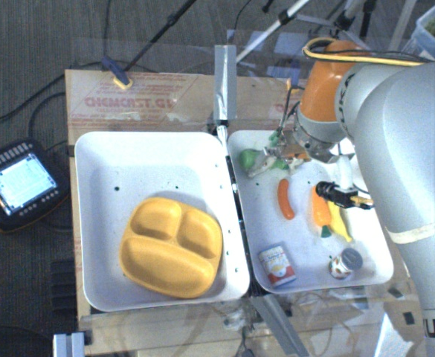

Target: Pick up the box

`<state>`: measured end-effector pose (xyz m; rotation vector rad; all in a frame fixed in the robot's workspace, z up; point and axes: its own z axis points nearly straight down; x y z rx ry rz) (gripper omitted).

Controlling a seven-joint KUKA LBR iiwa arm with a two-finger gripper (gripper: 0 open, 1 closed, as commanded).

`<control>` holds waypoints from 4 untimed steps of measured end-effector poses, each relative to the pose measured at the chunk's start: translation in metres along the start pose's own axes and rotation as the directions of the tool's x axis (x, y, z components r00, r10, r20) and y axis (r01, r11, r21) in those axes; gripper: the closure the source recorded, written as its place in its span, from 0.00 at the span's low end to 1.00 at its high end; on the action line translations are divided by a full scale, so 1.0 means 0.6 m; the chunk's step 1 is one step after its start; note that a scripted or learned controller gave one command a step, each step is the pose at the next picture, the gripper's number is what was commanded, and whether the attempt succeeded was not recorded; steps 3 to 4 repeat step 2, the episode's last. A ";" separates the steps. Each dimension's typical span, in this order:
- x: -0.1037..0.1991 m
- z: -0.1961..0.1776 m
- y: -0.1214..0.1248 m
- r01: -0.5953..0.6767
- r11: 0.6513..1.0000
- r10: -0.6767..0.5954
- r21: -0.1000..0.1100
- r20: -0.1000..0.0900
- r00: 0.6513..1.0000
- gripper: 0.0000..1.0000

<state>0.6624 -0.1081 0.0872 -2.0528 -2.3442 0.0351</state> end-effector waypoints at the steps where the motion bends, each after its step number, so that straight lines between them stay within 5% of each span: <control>1: 0.018 -0.003 -0.118 -0.221 0.975 0.221 -0.031 -0.003 0.975 0.00; 2: -0.012 0.002 -0.009 -0.134 0.991 0.134 0.013 -0.005 0.991 0.00; 4: -0.012 0.002 -0.009 -0.134 0.991 0.134 0.013 -0.005 0.991 0.00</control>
